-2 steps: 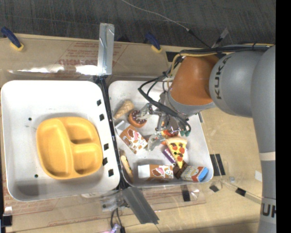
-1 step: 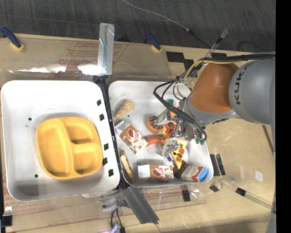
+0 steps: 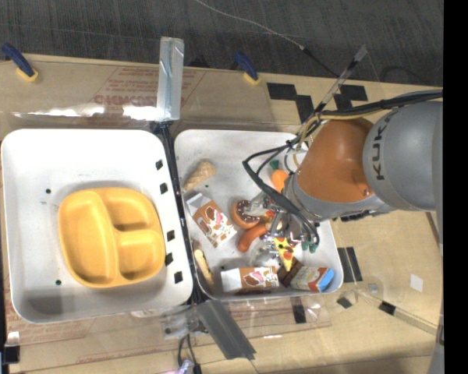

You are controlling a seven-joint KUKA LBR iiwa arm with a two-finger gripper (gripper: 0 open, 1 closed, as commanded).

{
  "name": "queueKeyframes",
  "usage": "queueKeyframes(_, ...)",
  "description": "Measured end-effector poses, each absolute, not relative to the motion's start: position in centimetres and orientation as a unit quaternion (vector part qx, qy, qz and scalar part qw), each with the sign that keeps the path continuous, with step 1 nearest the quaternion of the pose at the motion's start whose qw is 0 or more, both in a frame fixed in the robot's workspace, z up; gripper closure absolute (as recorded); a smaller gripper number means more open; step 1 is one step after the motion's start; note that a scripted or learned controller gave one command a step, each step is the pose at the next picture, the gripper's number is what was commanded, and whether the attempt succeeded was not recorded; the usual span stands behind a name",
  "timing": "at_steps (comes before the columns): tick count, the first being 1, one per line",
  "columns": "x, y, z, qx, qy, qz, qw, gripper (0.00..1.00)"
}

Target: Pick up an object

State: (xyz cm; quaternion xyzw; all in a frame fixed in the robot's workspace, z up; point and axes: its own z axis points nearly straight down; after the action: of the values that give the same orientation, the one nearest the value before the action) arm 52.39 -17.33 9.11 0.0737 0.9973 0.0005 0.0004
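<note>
Several small objects (image 3: 253, 236) lay clustered in the right bin (image 3: 218, 142); gripper (image 3: 279, 236) hovered among them, its state indeterminable. A good grasp needed one isolated item, centred.

White letters reading "KU", the visible start of a brand name, are showing on the arm's grey housing (image 3: 398, 158). Faded red print is running across the cardboard sheet (image 3: 101, 92) behind the bins, too faint to read.
</note>
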Motion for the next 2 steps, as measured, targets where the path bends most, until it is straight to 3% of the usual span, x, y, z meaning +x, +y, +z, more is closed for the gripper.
queueKeyframes(1,50.4,-15.6,9.4,0.148,0.989,-0.0008,0.009,0.0)
queueKeyframes(2,49.6,-13.2,9.7,0.168,0.986,-0.0012,0.016,0.0)
